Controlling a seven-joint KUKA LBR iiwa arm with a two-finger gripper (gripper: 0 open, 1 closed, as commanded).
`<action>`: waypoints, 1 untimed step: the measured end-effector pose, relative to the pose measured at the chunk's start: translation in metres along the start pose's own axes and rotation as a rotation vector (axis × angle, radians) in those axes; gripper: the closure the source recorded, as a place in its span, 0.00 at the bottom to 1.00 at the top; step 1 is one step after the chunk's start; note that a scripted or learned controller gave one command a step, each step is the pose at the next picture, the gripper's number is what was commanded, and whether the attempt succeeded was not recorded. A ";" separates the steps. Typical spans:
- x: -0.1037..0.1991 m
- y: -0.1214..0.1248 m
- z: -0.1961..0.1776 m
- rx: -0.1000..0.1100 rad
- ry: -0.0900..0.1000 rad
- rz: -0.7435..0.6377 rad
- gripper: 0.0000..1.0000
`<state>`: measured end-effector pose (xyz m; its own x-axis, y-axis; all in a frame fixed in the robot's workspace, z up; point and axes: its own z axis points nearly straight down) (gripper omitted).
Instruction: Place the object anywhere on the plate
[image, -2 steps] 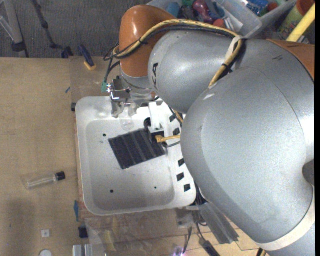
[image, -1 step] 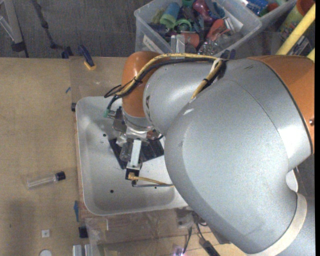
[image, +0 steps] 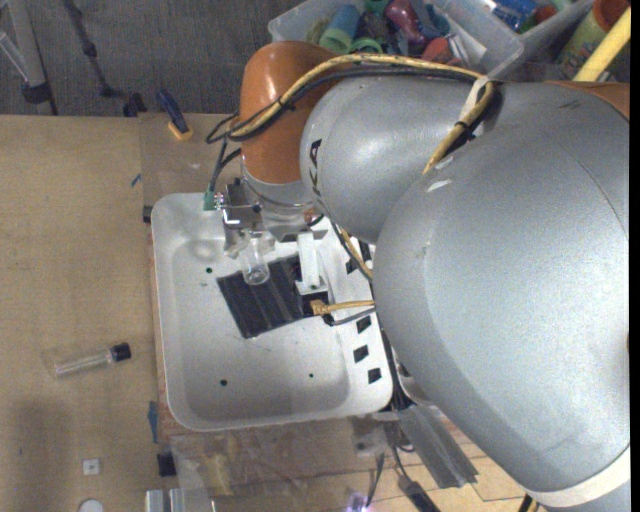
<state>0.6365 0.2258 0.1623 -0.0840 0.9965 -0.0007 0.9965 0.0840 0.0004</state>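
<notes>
Plate (image: 262, 298) and hand (image: 252, 262) nearly coincide: the dark flat rectangle lies in the white bin (image: 190, 330), its long axis slanting from lower left toward upper right, and the hand hangs just over its upper edge. At the hand's tip is a small clear tube (image: 256, 266), tilted, with its lower end at or just above the dark surface. Whether the hand actually clamps that tube or merely stands beside it I cannot tell, and its opening is hidden under the wrist and white fittings. If the tube is the object, the coming move is probably a short drop or release straight down, since the plate lies directly beneath. A second clear tube with a black cap (image: 90, 358) lies on the table (image: 70, 220), well left of the bin, far from the hand.
</notes>
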 end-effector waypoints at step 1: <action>-0.007 0.028 -0.041 -0.003 0.000 -0.281 1.00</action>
<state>0.6652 0.2216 0.2036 -0.3574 0.9340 -0.0017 0.9339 0.3574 0.0034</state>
